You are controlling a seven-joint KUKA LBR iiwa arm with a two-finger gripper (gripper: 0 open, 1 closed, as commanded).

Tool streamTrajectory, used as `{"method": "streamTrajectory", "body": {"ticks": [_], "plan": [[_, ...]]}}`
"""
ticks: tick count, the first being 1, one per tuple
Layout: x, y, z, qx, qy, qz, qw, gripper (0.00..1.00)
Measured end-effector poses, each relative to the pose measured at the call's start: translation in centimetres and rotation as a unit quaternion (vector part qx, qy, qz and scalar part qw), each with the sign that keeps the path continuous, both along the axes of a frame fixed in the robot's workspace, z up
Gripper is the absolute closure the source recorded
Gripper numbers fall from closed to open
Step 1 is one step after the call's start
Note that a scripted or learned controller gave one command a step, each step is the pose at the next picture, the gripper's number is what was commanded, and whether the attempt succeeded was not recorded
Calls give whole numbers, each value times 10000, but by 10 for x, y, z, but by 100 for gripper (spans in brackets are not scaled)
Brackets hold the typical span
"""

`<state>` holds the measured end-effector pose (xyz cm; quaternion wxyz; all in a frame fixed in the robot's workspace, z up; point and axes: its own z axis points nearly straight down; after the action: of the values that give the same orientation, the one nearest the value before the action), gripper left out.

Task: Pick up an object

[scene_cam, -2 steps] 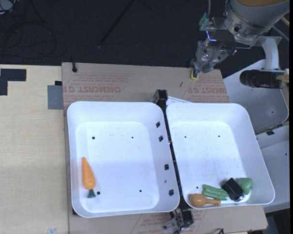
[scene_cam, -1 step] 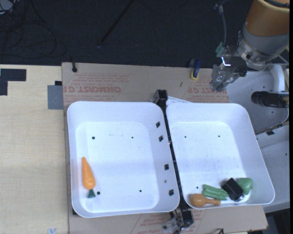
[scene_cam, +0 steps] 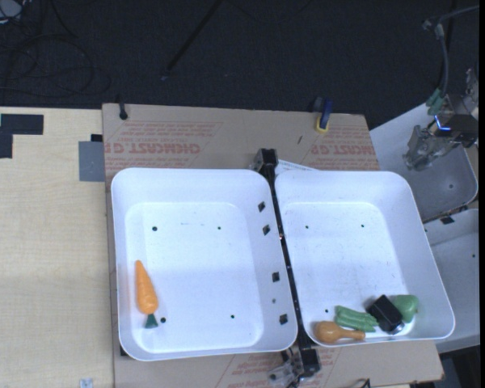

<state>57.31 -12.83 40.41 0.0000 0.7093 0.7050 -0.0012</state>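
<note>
The easiest thing to pick is the toy carrot (scene_cam: 145, 288) — it lies alone on the floor of the left bin (scene_cam: 190, 188), low in the left part of the frame, near the bin's left wall with its green stalk end pointing toward the bottom edge. Nothing touches it, so a straight descent with the fingers set across its narrow width looks the cleanest approach; the nearby wall may crowd the finger on that side, so closing across the middle of the orange body, not the thin stalk end, seems safer.

The other candidates sit bunched in the lower right corner of the right bin (scene_cam: 347, 186): a green pod-shaped piece (scene_cam: 355, 318), a black block (scene_cam: 385, 313) lying partly over it, a rounder green piece (scene_cam: 406, 305) just beyond the block, and an orange pear-shaped piece (scene_cam: 336, 332) against the bottom wall. They touch or overlap — a grasp there risks pinching two things or slipping against the corner.

At the upper right of the frame some of the robot's hardware (scene_cam: 436, 136) stands above the grey platform, well apart from both bins; whether it is the gripper, and whether it is open or closed, I cannot tell. It carries nothing visible.

Between the bins runs a black divider strip (scene_cam: 275, 249), and both rest on a cardboard sheet (scene_cam: 226, 140).
</note>
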Motion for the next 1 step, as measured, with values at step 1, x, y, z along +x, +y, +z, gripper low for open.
{"method": "streamTrajectory", "body": {"ticks": [1], "plan": [[-52,-8,22,6,-4,23,10000,100]]}}
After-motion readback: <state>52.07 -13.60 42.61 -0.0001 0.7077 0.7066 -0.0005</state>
